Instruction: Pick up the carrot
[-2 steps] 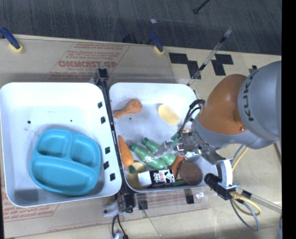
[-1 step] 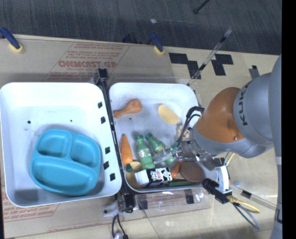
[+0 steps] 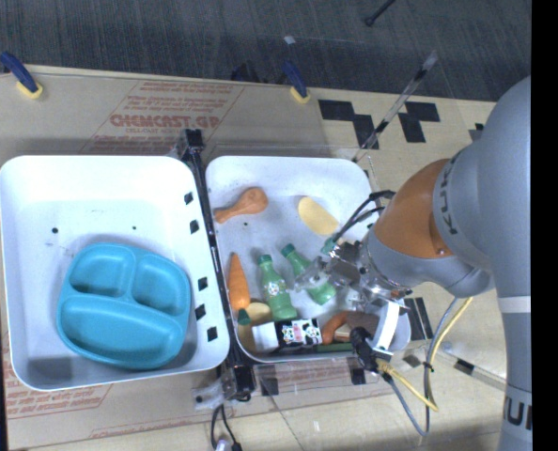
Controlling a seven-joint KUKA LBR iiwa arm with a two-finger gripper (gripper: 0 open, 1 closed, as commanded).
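The carrot is a short orange stick lying lengthwise against the left wall of the right bin, near the front. My gripper is low over the right half of the same bin, beside a green bottle. It is well to the right of the carrot and apart from it. The wrist and cables hide what lies under the gripper.
A second green bottle, a black-and-white carton and a small orange piece crowd the bin's front. A drumstick and a yellow piece lie further back. The left bin holds a blue divided tray.
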